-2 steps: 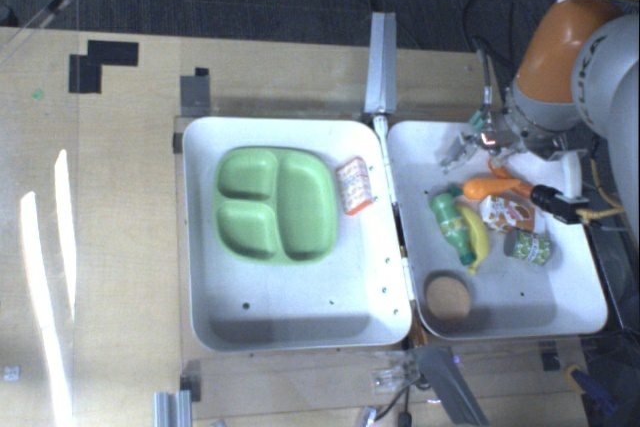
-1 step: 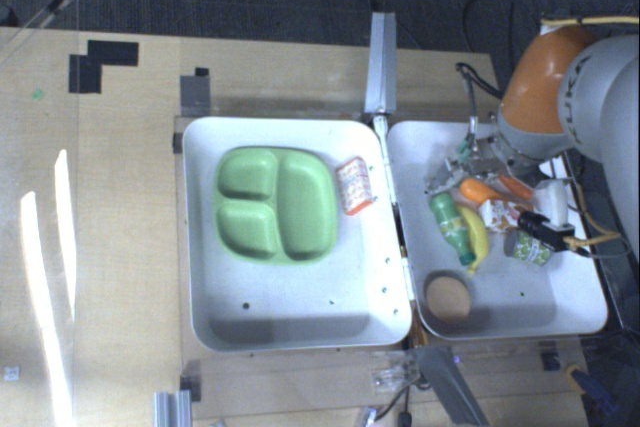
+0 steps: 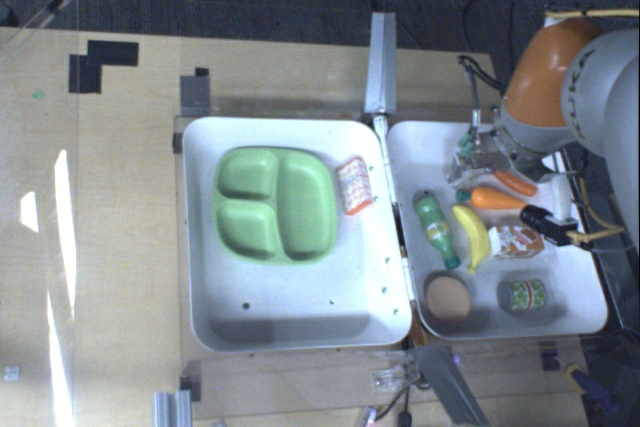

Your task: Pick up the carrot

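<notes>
Leftmost, the left bin (image 3: 200,245) holds a green divided plate (image 3: 277,203) and a small red-and-white packet (image 3: 354,186) whose print is too blurred to read. Across in the right bin (image 3: 600,310), the labels on the green bottle (image 3: 435,229) and the can (image 3: 523,294) are illegible. Just beside the yellow banana (image 3: 473,234), the carrot (image 3: 497,199) lies beneath the gripper (image 3: 479,161); whether that gripper is spread or closed I cannot tell.

bright overhead light, soft focus, glare left
</notes>
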Robot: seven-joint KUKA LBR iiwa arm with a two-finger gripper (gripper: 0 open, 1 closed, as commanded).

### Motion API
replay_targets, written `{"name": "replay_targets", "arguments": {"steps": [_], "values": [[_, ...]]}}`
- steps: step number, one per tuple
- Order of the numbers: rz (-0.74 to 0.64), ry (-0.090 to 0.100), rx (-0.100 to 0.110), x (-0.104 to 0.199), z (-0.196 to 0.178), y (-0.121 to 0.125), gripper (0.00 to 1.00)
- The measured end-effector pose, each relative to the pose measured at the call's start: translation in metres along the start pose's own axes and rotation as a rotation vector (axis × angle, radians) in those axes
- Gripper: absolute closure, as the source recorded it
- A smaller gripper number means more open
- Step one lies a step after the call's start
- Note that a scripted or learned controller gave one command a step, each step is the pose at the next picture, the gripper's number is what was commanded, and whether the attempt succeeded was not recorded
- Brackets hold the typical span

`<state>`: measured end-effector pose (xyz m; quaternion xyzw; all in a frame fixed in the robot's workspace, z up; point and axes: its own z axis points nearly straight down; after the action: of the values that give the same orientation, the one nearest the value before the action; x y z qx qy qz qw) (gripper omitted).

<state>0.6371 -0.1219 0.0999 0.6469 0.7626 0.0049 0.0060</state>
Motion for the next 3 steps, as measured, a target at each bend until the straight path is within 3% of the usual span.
{"name": "replay_targets", "arguments": {"steps": [1, 2, 3], "values": [[-0.152, 0.001, 0.007, 0.058, -0.087, -0.014, 1.0], [-0.152, 0.002, 0.007, 0.058, -0.087, -0.014, 0.0], [-0.27, 0.0, 0.005, -0.001, 0.011, -0.043, 0.0]]}}
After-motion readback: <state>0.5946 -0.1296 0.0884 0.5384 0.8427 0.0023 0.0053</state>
